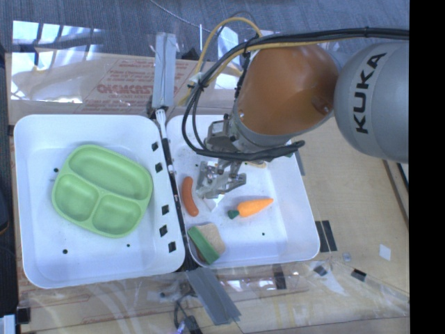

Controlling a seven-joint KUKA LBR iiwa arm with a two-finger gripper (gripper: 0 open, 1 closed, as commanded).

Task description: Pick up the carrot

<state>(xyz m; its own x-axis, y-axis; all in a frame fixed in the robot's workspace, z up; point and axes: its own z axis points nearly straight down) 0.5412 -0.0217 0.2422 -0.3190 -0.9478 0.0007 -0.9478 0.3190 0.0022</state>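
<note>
Green tray (102,191): a three-compartment plate lying in the left bin (35,256), well to the left of the fingers and no part of the task.
Sausage (188,195): a small red-orange piece in the right bin (299,235), just left of the fingers.
Sponge (206,242): green and tan, below and slightly left of the fingers, near the bin's front wall.
Gripper (219,183): low inside the right bin under the orange wrist; its metal fingers are bunched together in the view, and whether they are spread or closed cannot be told. Nothing is seen between them.
Carrot (252,207): orange with a green stub, lying flat on the bin floor just right of and below the fingers, apart from them.
Progress: the carrot is not yet grasped or lifted; reaching over it, closing on it and raising it all appear left to do.
Writing: "KUKA" in black on the grey arm (372,96); faint red print on the cardboard (104,82) behind the bins, too blurred to read.
</note>
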